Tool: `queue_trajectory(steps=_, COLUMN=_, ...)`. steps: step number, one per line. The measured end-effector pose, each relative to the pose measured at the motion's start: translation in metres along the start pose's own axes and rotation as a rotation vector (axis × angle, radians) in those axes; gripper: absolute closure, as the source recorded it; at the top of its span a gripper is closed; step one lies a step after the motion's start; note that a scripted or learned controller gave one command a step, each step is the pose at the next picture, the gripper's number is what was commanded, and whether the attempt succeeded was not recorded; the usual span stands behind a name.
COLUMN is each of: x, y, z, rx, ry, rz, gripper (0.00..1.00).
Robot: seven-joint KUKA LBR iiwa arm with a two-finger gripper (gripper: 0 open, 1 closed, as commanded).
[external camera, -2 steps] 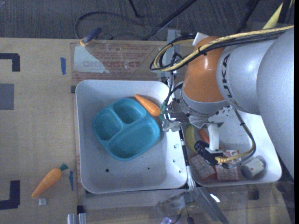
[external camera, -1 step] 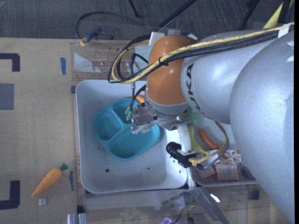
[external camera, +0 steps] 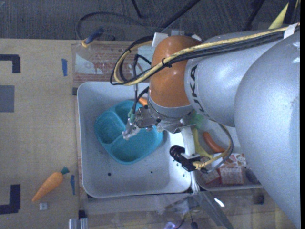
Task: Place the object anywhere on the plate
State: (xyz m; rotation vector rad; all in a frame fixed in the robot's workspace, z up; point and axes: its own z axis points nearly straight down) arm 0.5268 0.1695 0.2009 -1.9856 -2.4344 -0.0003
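A blue divided plate [external camera: 125,136] lies in the left white bin [external camera: 90,128], toward its right side. My gripper [external camera: 130,130] hangs over the plate's middle, close to its surface, with the orange wrist band right behind it. A small orange and green bit [external camera: 142,101] peeks out by the wrist above the plate's far rim; what it is cannot be told. The arm hides the plate's right part.
The right bin [external camera: 209,178] holds an orange sausage-like piece [external camera: 213,142], a green item [external camera: 198,121] and a red and white box [external camera: 231,174]. A toy carrot [external camera: 47,186] lies on the bench left of the bins. Cables loop around the wrist.
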Motion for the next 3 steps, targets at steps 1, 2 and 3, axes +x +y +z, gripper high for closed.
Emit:
queue_trajectory(steps=1, x=-0.045, y=-0.023, z=0.018, rx=0.005, ry=0.0, rz=0.327, gripper=0.0)
queue_trajectory(steps=2, x=-0.024, y=-0.054, z=0.005, rx=0.005, ry=0.0, rz=0.363, gripper=0.0)
queue_trajectory(steps=3, x=-0.024, y=-0.054, z=-0.004, rx=0.006, ry=0.0, rz=0.363, gripper=1.0)
